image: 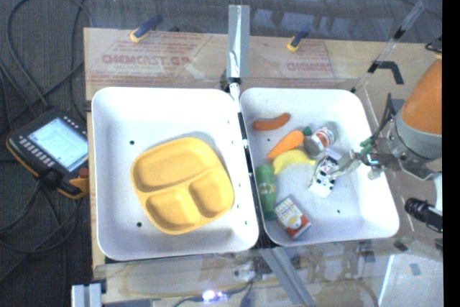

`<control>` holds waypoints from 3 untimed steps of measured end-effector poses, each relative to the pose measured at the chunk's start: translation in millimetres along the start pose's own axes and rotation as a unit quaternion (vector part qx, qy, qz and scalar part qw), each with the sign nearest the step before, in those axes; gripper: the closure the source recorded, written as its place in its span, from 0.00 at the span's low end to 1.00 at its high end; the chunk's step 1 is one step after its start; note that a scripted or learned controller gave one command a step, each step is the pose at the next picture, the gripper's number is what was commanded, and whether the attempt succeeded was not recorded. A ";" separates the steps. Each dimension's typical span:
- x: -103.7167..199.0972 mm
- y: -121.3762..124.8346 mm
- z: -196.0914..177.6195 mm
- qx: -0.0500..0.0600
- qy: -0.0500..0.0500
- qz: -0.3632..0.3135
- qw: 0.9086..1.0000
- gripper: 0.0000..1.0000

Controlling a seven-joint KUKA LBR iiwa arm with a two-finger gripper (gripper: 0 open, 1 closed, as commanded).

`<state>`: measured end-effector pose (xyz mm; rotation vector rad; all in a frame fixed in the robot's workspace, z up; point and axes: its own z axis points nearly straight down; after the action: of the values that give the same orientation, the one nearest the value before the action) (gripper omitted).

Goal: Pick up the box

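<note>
Box [292, 216] is seen lying tilted near the right bin's [374, 216] front edge, beside the green bottle [266, 191]. Gripper [348, 163] is held over the bin's right side, just beside a small white item [324, 175]; grip state cannot be told. Banana [293, 162], carrot [287, 142], can [320, 139] and sausage [272, 122] are clustered behind. Yellow tray [183, 184] is seen in the left bin [115, 118].

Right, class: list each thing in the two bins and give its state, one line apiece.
Yellow tray: flat, right way up, in the left bin.
Box: lying flat, near the right bin's front edge.
Green bottle: on its side.
Can: tipped over.
Carrot: lying flat.
Sausage: lying flat.
Gripper: low over the right bin.
</note>
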<state>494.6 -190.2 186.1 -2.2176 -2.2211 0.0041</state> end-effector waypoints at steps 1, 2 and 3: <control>33.0 -6.2 96.2 -0.007 -0.002 -0.049 0.999 0.00; 82.7 -6.8 95.0 -0.010 -0.007 0.004 1.000 0.00; 79.4 -6.4 95.6 -0.009 -0.003 -0.004 1.000 0.00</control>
<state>487.7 -110.7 90.5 -2.2207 -2.2432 -0.0092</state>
